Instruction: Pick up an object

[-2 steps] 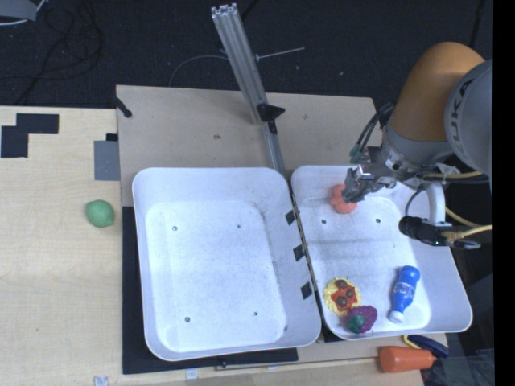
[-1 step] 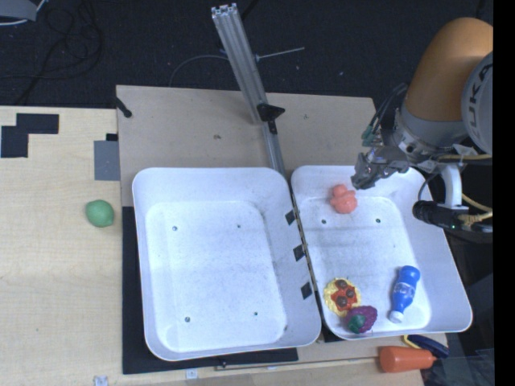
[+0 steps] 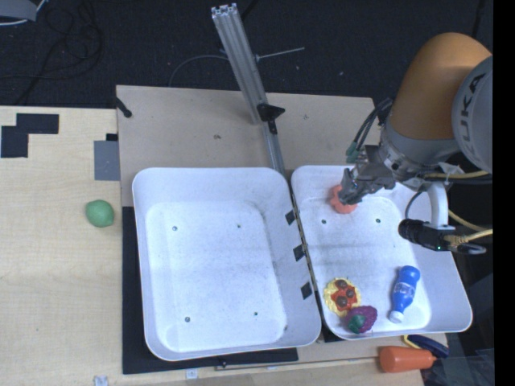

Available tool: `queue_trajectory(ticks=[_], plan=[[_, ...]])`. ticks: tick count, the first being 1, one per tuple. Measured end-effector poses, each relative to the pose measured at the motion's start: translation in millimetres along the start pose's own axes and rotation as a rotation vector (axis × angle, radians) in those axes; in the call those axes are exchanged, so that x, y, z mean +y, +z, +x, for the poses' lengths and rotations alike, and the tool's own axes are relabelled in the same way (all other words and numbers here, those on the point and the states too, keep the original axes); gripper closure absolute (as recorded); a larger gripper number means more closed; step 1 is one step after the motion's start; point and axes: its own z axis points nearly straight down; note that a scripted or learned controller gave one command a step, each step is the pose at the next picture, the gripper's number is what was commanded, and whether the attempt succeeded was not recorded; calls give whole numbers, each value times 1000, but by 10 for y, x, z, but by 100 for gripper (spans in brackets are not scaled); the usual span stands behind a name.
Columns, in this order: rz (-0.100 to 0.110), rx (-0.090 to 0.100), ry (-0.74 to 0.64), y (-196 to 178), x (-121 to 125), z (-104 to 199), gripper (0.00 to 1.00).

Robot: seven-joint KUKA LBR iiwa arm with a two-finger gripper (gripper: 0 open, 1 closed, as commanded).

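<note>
The gripper [image 3: 351, 193] is down in the right bin [image 3: 378, 240], near its far edge, right on top of a small orange toy [image 3: 342, 203], and it hides most of that toy, so I cannot tell how it stands on the toy. At the near edge of the same bin lie a blue bottle [image 3: 403, 292], a yellow toy with red spots [image 3: 341, 294] and a purple toy [image 3: 362, 319], which is too small to make out well. The left bin [image 3: 153, 215] sits just beside it, a green ball [image 3: 100, 213] lies on the worktop [image 3: 48, 256] near the left edge, and an orange thing [image 3: 406, 358] at the near edge is partly cut off.
</note>
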Motion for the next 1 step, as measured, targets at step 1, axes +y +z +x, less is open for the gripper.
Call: queue_trajectory(ticks=[1], plan=[[1,0,0,22,-259,344,100]])
